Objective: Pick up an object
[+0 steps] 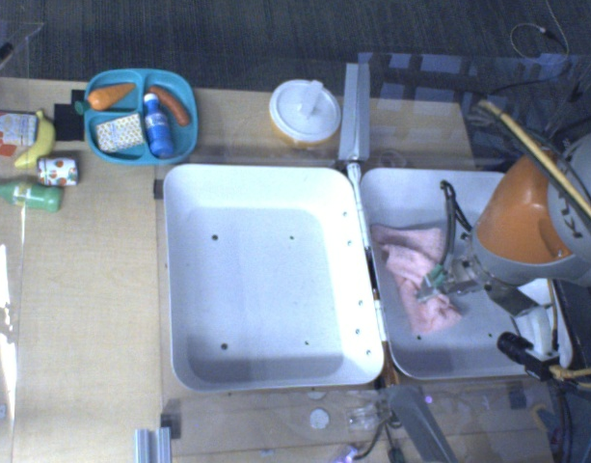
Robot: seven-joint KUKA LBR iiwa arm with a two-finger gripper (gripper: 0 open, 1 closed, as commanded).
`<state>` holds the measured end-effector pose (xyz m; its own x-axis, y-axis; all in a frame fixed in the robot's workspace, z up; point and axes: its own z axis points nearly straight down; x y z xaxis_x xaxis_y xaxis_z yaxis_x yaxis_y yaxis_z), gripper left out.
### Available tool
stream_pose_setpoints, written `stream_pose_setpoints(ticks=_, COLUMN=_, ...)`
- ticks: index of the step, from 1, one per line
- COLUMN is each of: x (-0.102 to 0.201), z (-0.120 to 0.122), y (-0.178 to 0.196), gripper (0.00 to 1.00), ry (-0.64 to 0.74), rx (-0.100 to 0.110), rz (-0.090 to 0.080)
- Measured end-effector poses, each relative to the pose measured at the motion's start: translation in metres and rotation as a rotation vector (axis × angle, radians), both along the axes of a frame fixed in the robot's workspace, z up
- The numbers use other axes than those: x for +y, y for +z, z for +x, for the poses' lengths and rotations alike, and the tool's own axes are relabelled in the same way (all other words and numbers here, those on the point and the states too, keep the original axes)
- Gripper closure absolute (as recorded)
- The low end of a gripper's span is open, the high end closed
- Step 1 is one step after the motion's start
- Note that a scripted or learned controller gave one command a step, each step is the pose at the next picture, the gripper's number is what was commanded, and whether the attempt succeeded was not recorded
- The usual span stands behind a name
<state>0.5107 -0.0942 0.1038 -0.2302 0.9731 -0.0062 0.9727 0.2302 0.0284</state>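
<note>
The gripper (pixel 440 287) sits low in the right bin (pixel 488 360), pressed onto the pink cloth (pixel 411 263) that lies crumpled against that bin's left side. Cloth and fingertips meet, but the small, blurred fingers leave it impossible to tell whether they are spread or closed on the fabric. The arm's orange band (pixel 519 222) covers the bin's right part. The left bin (pixel 266 278) lies beside it. Farther back stand a white lidded container (pixel 305 111) and a blue divided tray (pixel 143 116) of toy food.
</note>
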Motion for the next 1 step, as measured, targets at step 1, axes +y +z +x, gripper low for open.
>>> stream_pose_setpoints(ticks=1, x=0.0362, z=0.0879, y=0.0812, gripper=1.0, ry=-0.08, rx=0.025, rz=0.0)
